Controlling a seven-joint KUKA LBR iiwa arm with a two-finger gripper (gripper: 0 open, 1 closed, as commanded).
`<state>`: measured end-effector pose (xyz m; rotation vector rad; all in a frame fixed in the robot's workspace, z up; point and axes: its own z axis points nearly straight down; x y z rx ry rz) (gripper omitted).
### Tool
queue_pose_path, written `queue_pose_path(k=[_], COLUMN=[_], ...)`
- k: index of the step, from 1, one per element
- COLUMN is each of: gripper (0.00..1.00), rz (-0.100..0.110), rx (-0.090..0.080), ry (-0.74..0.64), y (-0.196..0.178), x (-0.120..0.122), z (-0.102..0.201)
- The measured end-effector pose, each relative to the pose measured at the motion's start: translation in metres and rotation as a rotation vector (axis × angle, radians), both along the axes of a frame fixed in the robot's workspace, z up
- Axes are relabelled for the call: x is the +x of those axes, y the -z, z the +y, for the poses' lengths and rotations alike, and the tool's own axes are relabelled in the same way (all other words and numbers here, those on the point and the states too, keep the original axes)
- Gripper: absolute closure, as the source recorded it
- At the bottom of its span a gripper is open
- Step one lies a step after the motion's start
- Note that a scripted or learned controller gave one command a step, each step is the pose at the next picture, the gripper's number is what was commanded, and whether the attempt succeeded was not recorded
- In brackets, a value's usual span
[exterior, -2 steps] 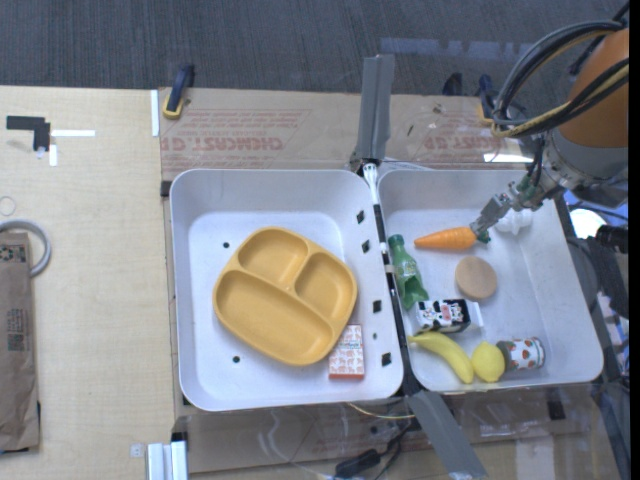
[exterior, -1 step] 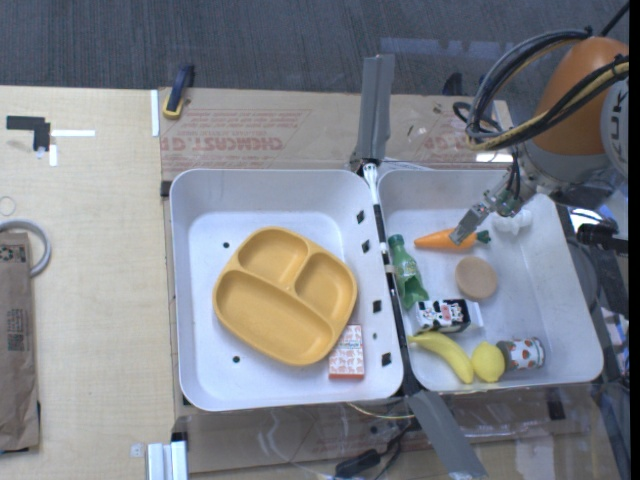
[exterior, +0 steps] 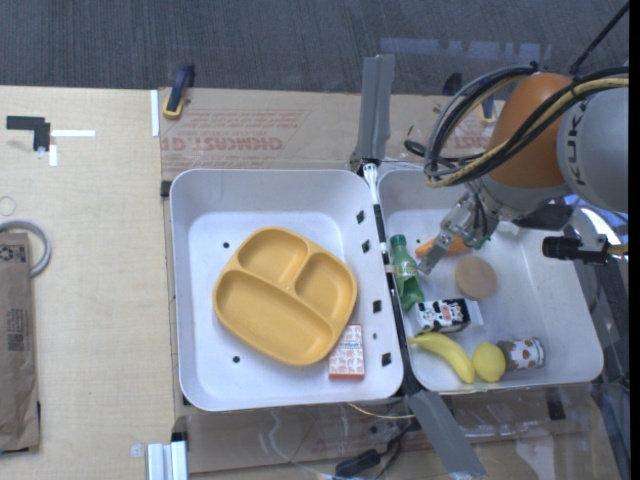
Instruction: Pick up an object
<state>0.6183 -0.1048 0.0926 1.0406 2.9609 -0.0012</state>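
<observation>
Overhead, the gripper (exterior: 447,240) hangs low in the right bin (exterior: 560,368), beside an orange item (exterior: 452,238); whether its fingers are spread or pinching cannot be told. That bin holds one green bottle (exterior: 404,271), one tan disc (exterior: 476,277), one milk carton (exterior: 443,315), one banana (exterior: 446,354), one lemon (exterior: 489,362) and one small can (exterior: 523,352). One yellow divided plate (exterior: 285,295) and one small red box (exterior: 347,354) lie in the left bin (exterior: 200,218).

Bench (exterior: 80,268) with two white bins (exterior: 200,388)
</observation>
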Motion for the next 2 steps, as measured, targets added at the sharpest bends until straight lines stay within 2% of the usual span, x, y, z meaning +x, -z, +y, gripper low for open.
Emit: queue_pose_path(k=[1,2], gripper=[1.0,1.0], rz=[-0.005,0.003], rx=[0.0,0.001], ry=[0.005,-0.116], y=[-0.01,-0.099], x=[0.001,-0.059], z=[-0.001,0.017])
